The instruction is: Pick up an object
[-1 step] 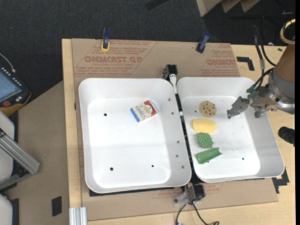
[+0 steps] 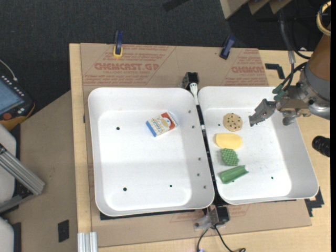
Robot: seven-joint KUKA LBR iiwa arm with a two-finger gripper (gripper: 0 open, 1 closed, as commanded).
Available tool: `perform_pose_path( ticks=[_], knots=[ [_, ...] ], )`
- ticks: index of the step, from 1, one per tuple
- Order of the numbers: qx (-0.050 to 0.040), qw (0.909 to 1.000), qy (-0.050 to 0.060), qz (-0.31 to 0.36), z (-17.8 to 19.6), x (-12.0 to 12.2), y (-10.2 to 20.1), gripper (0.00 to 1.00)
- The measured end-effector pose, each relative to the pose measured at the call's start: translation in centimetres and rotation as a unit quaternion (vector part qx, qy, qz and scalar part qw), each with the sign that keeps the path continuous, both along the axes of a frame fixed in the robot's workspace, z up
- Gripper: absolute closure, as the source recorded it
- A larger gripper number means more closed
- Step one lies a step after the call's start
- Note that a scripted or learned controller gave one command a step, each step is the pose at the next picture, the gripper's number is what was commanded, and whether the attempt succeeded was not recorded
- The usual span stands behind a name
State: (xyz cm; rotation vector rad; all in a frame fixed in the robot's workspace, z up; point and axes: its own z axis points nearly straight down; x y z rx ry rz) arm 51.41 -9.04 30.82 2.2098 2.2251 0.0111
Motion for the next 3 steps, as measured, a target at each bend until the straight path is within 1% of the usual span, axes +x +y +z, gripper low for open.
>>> perform_pose_path(
  ticks=[1,2,3],
  knots=[
    [-0.0006,1.0,-0.006,0.0,16.9,1.1,4.5,0.0],
    [0.0008,1.0,-0.001,0.002,23.2,1.1,13.2,0.0],
    [-0.0008,1.0,0.002,-0.003,23.8,1.1,12.6,1.0]
  ],
)
